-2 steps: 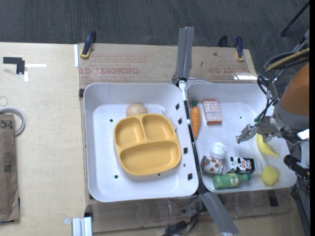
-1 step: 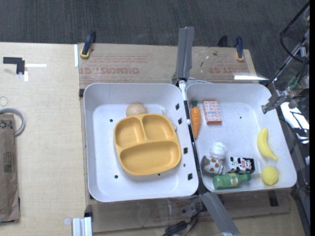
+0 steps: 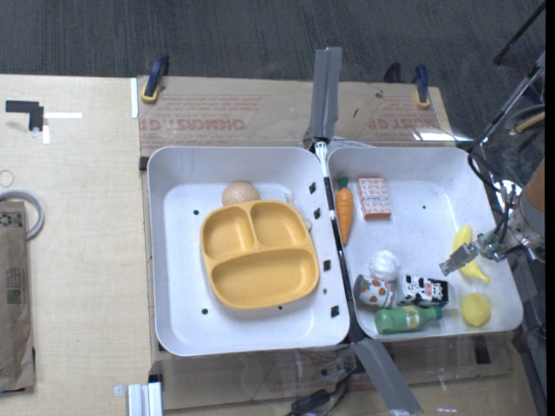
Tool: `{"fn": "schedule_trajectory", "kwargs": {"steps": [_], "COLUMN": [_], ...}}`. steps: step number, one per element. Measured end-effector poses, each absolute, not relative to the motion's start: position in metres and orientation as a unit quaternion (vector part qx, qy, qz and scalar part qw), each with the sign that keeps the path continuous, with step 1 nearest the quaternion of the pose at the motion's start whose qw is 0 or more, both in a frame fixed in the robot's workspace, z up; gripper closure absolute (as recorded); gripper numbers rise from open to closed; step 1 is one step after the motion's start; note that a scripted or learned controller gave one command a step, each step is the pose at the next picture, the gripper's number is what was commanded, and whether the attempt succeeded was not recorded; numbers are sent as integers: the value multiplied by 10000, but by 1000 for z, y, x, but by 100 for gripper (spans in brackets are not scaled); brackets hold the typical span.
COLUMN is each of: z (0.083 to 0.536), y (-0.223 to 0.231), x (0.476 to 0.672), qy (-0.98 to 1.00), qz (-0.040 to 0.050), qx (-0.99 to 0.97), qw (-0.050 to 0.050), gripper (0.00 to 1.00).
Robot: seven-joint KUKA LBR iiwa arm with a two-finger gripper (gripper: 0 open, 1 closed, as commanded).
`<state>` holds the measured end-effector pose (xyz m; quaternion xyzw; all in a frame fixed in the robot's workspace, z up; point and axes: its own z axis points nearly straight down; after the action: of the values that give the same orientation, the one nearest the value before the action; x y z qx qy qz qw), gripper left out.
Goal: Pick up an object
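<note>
— Bins, left to right: what is found in the left bin?

— A yellow divided plate is laid near its middle, and a beige ball is tucked just behind the plate's far edge, touching it.

— And the right bin?

— A carrot is laid along its left wall, tip toward the near edge. A pink box is set just right of it, near the far edge. By the near edge a white puff is seen above a spotted cup; a black-and-white cow is placed beside them, and a green bottle is laid on its side in front. A banana is found by the right wall, with a lemon in the near right corner.

— Where is the gripper seen?

— It is reached in over the right wall, at the banana. Whether its fingers are apart or clamped on the fruit cannot be told.
</note>
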<state>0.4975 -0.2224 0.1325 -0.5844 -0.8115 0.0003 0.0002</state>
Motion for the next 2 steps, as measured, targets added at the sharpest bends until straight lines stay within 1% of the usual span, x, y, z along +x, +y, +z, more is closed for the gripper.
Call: {"fn": "schedule_trajectory", "kwargs": {"steps": [1,2], "z": [184,146], "y": [-222,-206], "x": [478,477], "qy": [-8268,-7222], "qz": [1,10], "qx": [-5625,-6916], "qw": [-8,19], "gripper": [0,0]}}
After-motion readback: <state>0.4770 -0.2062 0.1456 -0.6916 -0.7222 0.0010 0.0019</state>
